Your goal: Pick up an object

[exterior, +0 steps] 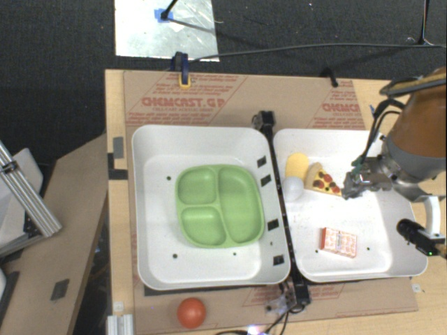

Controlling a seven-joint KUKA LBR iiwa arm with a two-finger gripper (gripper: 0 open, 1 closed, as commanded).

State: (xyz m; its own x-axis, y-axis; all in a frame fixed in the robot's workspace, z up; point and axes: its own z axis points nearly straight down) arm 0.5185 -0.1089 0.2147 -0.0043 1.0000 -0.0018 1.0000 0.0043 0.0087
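The right bin [377, 264] holds a yellow rounded toy [297, 164], a pizza-slice toy [323, 180], a small white ball [292, 187] and a red-and-white packet [339, 242]. My gripper [351, 186] hangs low over this bin, just right of the pizza slice's crust end. The grey wrist with its orange band reaches in from the right. The left bin [150, 152] carries a green divided plate [219, 206].
A red ball [191, 312] lies on the cardboard in front of the left bin. Black clips sit along the seam between the bins. A metal rail [24, 194] stands at the far left, and a foil sheet [166, 19] lies at the back.
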